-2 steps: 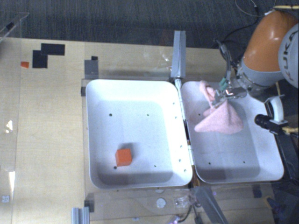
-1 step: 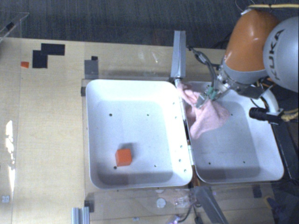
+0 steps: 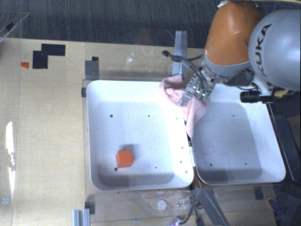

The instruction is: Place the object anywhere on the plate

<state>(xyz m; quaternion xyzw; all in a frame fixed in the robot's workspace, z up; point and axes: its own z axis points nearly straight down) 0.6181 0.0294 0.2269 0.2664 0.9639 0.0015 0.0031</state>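
Bench: pale wood [image 3: 47,140] under my overhead camera, carrying two shallow white bins side by side, with black marks and a small orange square near its far left corner.
Left bin: white tray [image 3: 141,102] holding an orange block [image 3: 124,158] low on its floor, toward the near left, well apart from the arm.
Right bin: white tray [image 3: 240,140], its floor bare where I can see it.
Arm: grey KUKA with orange band [image 3: 230,32] reaching in from the right, wrist over the far end of the divide between the bins.
Gripper: [image 3: 194,92] I cannot tell from here how it is set.
Cloth: pink fabric [image 3: 193,111] bunched at the gripper's tip, draped down along the shared rim of both bins.
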